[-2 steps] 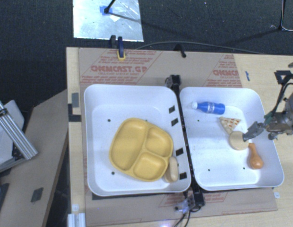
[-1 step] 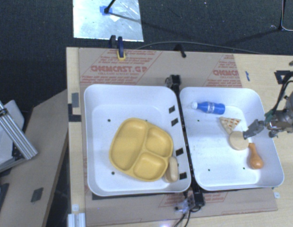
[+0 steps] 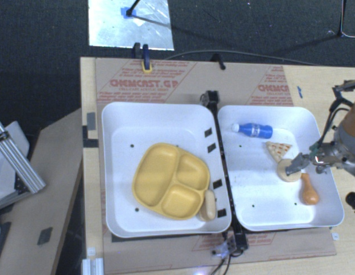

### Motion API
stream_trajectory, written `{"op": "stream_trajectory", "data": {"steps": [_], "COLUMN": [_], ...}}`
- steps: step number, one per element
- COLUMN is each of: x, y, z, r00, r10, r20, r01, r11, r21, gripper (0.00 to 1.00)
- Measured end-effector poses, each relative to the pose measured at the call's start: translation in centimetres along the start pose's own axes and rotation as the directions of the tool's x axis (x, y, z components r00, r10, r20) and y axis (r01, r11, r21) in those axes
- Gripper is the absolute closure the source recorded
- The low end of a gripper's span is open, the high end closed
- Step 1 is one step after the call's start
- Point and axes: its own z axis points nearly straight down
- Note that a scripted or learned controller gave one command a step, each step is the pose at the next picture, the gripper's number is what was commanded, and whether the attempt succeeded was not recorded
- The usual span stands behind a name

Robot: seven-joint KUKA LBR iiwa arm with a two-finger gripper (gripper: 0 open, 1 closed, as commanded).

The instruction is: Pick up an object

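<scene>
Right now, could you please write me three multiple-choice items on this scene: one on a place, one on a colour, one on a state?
1. Where is the yellow tray?
A. left bin
B. right bin
C. on the bench outside the bins

2. What colour is the bottle?
A. red
B. blue
C. green

3. How does the bottle rest?
A. upright
B. on its side
C. between the gripper's fingers

Answers:
1 A, it sits inside the left bin.
2 B, its body is blue with a white cap.
3 B, it lies flat in the right bin, apart from the gripper.
</scene>
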Motion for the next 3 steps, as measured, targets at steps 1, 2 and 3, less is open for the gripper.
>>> {"op": "stream_trajectory", "data": {"steps": [1, 2, 3], "x": [1.1, 1.1, 1.1], "y": [0.0, 0.0, 0.1], "z": [5.0, 10.2, 8.9], "r00": [1.0, 1.0, 1.0], "r10": [0.0, 0.001, -0.001], "r20": [0.0, 0.0, 0.002], "r01": [0.0, -0.001, 0.001], "r11": [1.0, 1.0, 1.0], "r21": [0.0, 0.0, -0.004], "gripper": [0.0, 0.0, 1.0]}}
